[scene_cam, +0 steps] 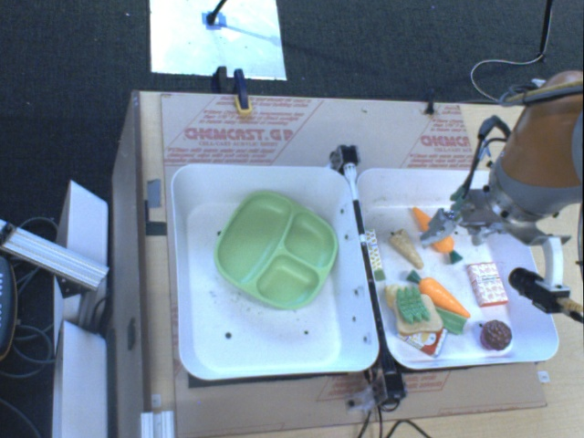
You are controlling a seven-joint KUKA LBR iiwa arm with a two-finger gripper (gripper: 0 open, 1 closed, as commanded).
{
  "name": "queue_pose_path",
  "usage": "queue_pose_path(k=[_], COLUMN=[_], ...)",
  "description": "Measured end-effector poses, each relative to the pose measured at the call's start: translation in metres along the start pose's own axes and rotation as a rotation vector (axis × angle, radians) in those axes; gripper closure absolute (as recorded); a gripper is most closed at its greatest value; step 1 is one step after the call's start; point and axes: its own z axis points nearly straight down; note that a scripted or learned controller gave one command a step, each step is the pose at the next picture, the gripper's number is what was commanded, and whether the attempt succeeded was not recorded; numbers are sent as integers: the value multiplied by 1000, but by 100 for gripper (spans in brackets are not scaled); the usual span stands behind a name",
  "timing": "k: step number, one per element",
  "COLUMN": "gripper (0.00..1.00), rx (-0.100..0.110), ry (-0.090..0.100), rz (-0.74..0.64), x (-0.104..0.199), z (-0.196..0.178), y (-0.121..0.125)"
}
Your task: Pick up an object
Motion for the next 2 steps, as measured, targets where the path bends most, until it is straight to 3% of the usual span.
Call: queue_pose_path(k=[1, 2], gripper=[0, 100], rx=[-5, -4], ry=[-2, -1], rz=[1, 1], x=[-19, -18], z=[110, 100], y=[48, 48])
